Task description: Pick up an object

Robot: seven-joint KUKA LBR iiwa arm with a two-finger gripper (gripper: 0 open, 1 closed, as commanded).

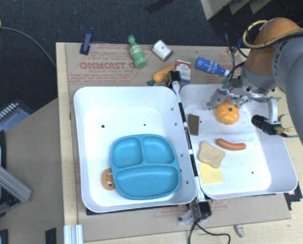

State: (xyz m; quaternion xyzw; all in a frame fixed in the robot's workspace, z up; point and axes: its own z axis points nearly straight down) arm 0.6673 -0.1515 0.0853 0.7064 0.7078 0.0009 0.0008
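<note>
My gripper [228,98] hangs over the far part of the right bin [273,177], with the grey arm and its orange band rising behind it to the right. Its fingers are spread open, one on each side of the top of an orange fruit [228,114]. The fruit rests on the bin floor just below and in front of the fingertips; I cannot tell whether they touch it. Nearer in the same bin lie a red sausage [231,145], a slice of bread [211,154], a yellow cheese slice [210,174] and a small brown block [193,124].
The left bin [90,116] holds a blue divided plate [144,165] and a small brown pretzel [108,179] at the plate's left edge. Behind the bins lie a green bottle [137,52], a can [162,50], a blue bottle [210,66], a small carton [182,70] and a carrot [161,75].
</note>
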